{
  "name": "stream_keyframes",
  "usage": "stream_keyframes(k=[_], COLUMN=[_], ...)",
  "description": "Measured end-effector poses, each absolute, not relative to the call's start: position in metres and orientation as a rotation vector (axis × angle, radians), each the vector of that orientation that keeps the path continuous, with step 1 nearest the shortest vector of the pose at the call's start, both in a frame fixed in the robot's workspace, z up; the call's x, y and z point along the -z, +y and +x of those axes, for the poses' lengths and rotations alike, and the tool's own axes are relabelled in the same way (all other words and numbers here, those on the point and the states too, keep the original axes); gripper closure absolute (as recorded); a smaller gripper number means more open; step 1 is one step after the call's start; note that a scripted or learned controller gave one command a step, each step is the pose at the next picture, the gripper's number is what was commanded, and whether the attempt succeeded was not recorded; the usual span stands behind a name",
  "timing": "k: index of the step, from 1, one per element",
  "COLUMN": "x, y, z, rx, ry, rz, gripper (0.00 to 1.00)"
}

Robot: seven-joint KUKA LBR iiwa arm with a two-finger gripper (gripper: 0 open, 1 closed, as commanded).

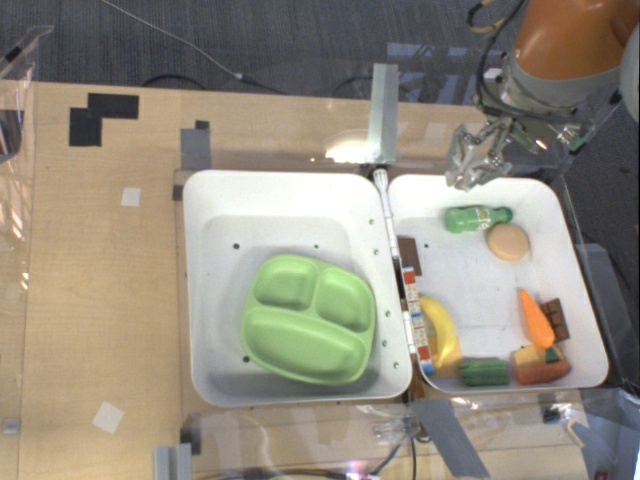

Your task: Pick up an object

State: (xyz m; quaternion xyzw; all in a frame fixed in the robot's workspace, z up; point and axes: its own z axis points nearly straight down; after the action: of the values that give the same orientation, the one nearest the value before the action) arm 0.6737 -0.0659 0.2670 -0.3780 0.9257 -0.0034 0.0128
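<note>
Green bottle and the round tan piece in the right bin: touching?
Cannot tell. In the camera view the green bottle lies just above-left of the round tan piece; their edges meet with no plain gap or contact.

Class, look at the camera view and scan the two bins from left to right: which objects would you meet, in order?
Green divided plate in the left bin → banana → green bottle → round beige item → carrot, the last four in the right bin. The crowded pieces along the right bin's near edge are left out.

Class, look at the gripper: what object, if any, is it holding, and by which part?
Nothing. The gripper hangs above the right bin's far rim with no object between its fingers.
</note>
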Motion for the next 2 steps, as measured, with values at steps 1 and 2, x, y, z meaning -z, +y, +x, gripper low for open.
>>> stream_keyframes(k=[1, 2], x=[-0.281, -0.295], y=[-0.065, -0.064], z=[0.676, 0.678], rx=[0.014, 0.018], ry=[2.874, 2.864], rz=[-1.173, -1.167], gripper=[1.00, 1.00])
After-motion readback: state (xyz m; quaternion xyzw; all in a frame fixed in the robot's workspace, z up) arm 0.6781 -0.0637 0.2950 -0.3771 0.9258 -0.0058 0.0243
